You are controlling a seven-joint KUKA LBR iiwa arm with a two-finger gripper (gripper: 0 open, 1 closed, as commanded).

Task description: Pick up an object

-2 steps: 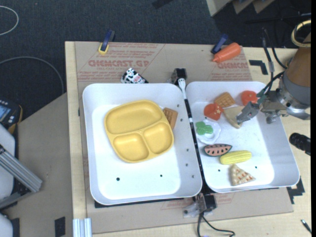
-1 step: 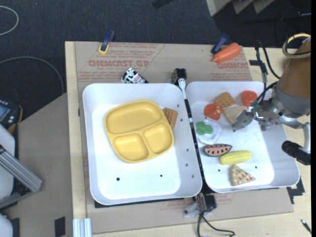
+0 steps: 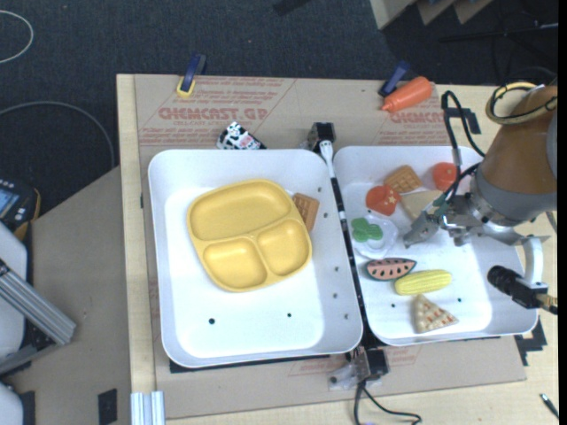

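The right bin (image 3: 496, 312) holds several toy foods: a red tomato (image 3: 382, 200), a tan waffle piece (image 3: 403, 180), an orange-red piece (image 3: 444, 175), a pale wedge (image 3: 415, 204), a green piece (image 3: 365, 230), a watermelon slice (image 3: 391, 269), a yellow corn cob (image 3: 423, 282) and a pizza slice (image 3: 432, 314). My gripper (image 3: 436, 227) hangs low over the middle of this bin, just right of the pale wedge and above the corn. Nothing visible is held in it.
The left bin (image 3: 266, 326) carries a yellow divided plate (image 3: 250, 234) with a brown cracker piece (image 3: 306, 209) at its right edge. On the bench behind the bins lie an orange carrot toy (image 3: 407, 94), a black-and-white toy (image 3: 237, 136) and a clamp (image 3: 189, 75).
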